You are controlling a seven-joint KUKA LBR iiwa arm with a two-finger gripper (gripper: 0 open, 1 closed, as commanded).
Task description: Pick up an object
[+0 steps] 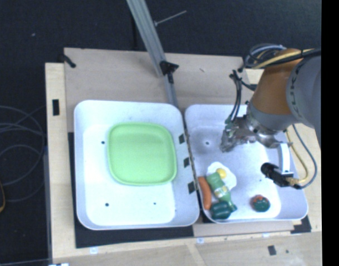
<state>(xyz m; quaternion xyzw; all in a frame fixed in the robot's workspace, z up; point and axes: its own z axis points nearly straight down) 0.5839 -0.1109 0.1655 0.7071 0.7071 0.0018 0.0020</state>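
Observation:
My gripper [229,140] hangs over the middle of the right bin [205,121], its dark fingers pointing down at the bin floor with nothing visible between them. Below it, near the bin's front, lie a fried-egg toy [222,172], a green bottle-like object [219,186], an orange carrot [205,192] and a dark green piece [222,209]. A small red and green object [260,203] sits at the front right of the same bin. The gripper stands apart from all of them.
The left bin [91,148] bears a light green square plate [141,153]. A grey pole [150,32] slants down from the top to the bins' back edge. Cables and a black fitting [277,174] hang off the arm over the right bin.

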